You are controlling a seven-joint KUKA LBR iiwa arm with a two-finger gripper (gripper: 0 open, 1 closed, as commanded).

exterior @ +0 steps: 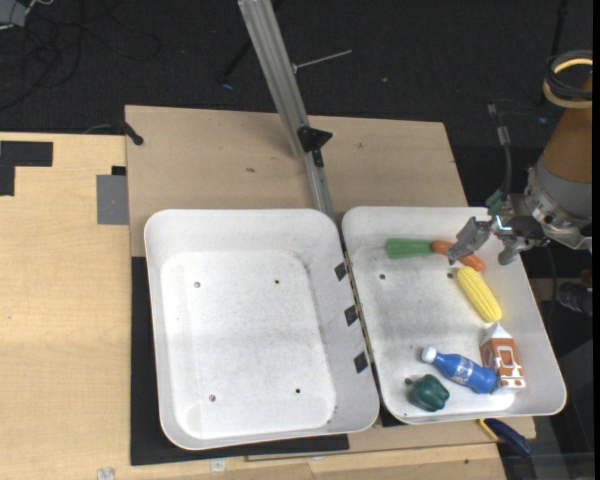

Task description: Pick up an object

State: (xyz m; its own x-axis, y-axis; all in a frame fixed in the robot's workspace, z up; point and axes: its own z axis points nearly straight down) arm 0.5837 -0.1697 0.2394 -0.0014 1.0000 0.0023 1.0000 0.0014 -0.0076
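Green pepper lies well below spread fingers hovering beside the carrot.

Even overhead light, soft shadows (slightly grainy), dark surround.

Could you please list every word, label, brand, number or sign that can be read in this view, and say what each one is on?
No text can be read here.
Small carton in the right bin: orange and white print, too blurred to read.
Blue bottle: no label can be made out.
Corn cob, green pepper and carrot: no markings.
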